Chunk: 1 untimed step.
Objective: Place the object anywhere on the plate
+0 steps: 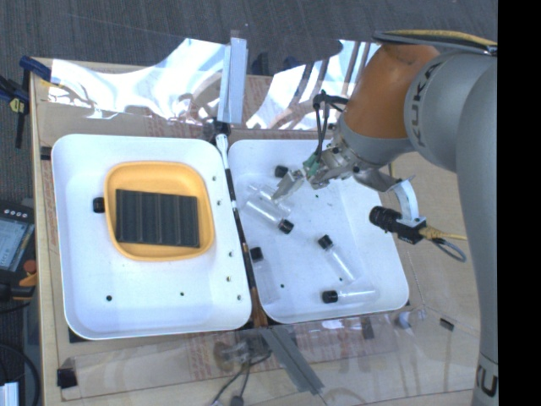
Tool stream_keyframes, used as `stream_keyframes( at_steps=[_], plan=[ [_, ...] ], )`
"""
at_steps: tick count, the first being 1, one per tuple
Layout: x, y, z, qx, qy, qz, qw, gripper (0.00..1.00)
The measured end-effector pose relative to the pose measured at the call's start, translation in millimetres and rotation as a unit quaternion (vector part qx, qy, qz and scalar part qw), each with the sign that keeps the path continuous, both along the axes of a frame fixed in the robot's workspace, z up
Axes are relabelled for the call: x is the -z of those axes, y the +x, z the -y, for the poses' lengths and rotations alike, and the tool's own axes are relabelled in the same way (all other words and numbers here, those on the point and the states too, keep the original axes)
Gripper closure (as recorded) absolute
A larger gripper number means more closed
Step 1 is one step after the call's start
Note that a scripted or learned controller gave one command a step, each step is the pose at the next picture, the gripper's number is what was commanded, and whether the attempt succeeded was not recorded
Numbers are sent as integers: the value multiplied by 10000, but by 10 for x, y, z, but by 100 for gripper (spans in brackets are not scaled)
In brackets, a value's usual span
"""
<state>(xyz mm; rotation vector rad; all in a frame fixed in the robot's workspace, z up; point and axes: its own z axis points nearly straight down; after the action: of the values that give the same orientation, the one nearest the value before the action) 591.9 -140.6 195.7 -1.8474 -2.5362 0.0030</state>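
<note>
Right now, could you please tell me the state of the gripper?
Two-finger gripper: over the right white bin, above clear black-capped vials; open or shut cannot be told.

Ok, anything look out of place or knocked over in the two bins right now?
Nothing looks damaged or spilled. The clear tubes with black caps lie scattered at different angles in the right bin, all on their sides. The yellow plate in the left bin sits a little crooked. The gripper hovers over the right bin.
</note>
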Motion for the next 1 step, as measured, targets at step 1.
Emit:
stream_keyframes(
  at_steps=[1],
  plan=[
    [48,-145,-594,-310,-1,-1,9995,0]
  ],
)
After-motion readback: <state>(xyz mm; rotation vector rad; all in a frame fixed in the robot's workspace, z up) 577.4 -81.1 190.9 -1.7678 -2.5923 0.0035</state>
